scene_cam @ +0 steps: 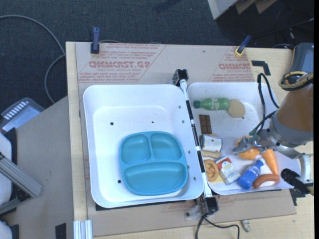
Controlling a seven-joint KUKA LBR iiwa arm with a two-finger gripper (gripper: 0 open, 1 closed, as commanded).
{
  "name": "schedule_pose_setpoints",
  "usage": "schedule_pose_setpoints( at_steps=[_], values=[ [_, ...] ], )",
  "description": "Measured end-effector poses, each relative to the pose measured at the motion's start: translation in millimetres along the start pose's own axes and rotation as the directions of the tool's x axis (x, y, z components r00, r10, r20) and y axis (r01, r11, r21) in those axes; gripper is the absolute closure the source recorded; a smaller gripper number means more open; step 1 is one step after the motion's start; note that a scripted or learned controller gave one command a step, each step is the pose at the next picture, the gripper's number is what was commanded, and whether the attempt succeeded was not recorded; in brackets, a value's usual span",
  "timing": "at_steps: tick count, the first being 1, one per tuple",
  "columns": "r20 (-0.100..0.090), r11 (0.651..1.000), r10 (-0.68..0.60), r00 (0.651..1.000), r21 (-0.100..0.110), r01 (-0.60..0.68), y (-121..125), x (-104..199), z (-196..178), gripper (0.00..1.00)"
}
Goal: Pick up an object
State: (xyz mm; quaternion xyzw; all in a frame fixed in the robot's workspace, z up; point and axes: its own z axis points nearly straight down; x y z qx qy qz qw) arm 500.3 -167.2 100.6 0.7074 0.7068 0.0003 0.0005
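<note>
The brown board under the bins (149,63) carries red print, "CHEMCAST GP" readable twice, once behind each bin, with smaller lines beneath it too fine to make out; the small carton (230,172) in the right bin has a red and white printed face, its wording illegible. The left bin (99,108) holds a blue divided plate (152,162) with three compartments, lying toward its near side; the right bin (219,89) holds the clutter: a green bottle (212,103) on its side at the far end with a tan round piece (237,109) touching its base, a dark brown bar (205,124) near the dividing wall, a white cup-like item (211,143) below it, a pretzel-shaped piece (211,169) at the near corner, a blue bottle (250,174) tilted beside the carton, a sausage-like piece (266,180) against the near wall, and an orange carrot (269,160) just above it. The gripper (245,144) is low over the right bin's right side, just beside an orange object (250,153); whether it is spread or closed cannot be made out.
</note>
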Motion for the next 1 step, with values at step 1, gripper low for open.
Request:
schedule_pose_setpoints(
  at_steps=[1],
  values=[
    [-0.001, 1.0, -0.003, 1.0, -0.001, 0.003, 77.3, 78.2, -84.5, 1.0]
  ],
)
